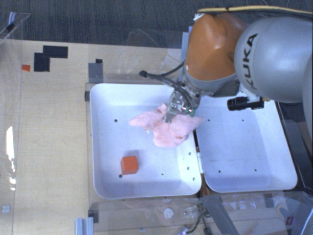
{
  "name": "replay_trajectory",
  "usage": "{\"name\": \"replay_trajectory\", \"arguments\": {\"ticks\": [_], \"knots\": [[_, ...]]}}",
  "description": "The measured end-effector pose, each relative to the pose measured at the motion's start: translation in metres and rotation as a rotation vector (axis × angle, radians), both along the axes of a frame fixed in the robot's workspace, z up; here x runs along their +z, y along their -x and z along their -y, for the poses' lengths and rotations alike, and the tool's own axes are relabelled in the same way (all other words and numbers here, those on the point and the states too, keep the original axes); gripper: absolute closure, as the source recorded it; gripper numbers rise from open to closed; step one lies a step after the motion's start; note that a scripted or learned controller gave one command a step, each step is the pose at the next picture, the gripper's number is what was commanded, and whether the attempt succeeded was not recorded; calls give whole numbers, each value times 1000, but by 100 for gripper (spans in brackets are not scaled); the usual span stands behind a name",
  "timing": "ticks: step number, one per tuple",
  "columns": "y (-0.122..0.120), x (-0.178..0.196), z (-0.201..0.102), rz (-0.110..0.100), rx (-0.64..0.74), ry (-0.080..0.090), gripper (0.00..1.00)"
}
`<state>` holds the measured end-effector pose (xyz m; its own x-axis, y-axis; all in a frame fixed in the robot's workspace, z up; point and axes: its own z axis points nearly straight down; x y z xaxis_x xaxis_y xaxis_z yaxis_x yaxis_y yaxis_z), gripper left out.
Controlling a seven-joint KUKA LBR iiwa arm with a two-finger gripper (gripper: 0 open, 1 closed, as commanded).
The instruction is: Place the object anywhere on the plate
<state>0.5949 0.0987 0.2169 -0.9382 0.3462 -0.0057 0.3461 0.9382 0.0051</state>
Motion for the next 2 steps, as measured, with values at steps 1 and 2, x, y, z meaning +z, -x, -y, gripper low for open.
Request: {"name": "replay_trajectory", "arguments": {"ticks": [1,2], "knots": [[16,9,-27,5,354,2,100],[16,9,-27,5,354,2,0]]}}
